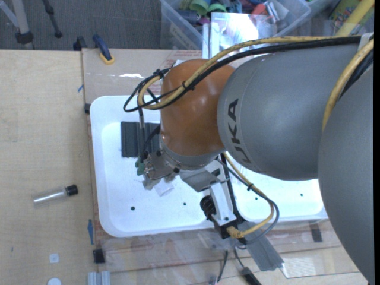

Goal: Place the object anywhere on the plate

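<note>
My arm [267,100] reaches in from the right and covers most of the two white bins [113,206]. The gripper [153,174] hangs low over the left bin, near its middle. A dark flat rectangular object [130,138] lies on the bin floor just up and left of the gripper, partly hidden by the wrist. A small pale piece [164,188] shows right beneath the gripper; I cannot tell whether it is a loose item or part of the tool. The orange band [190,100] sits above the wrist.
A silver tube with a black cap [54,195] lies on the wooden bench left of the bin. A blue clamp [105,49] sits at the bench's far edge. Clear tubs of toys [237,5] stand behind. Cables [249,218] loop below the wrist.
</note>
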Robot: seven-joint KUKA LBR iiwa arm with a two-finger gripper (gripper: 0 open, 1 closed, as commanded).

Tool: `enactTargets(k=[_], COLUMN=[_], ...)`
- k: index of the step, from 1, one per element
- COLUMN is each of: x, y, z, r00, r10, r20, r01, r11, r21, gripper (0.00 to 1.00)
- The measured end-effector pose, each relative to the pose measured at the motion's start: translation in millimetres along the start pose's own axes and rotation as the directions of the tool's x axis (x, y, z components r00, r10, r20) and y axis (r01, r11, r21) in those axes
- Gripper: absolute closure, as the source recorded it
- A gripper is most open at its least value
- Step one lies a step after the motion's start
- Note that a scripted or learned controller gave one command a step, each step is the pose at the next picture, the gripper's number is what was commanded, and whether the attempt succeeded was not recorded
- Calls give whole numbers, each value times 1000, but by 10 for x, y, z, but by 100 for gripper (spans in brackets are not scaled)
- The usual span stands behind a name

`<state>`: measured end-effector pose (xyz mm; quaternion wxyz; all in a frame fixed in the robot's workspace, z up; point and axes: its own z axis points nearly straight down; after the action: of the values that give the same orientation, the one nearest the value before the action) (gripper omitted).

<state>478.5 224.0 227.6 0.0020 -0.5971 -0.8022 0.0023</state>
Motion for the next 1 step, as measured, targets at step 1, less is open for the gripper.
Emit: enactTargets(k=[1], x=[-163], y=[-5], z=[1341], r00=[999], r10=[37], r20=[0], r01=[-37], r11=[999], r21=[-4], gripper=[100])
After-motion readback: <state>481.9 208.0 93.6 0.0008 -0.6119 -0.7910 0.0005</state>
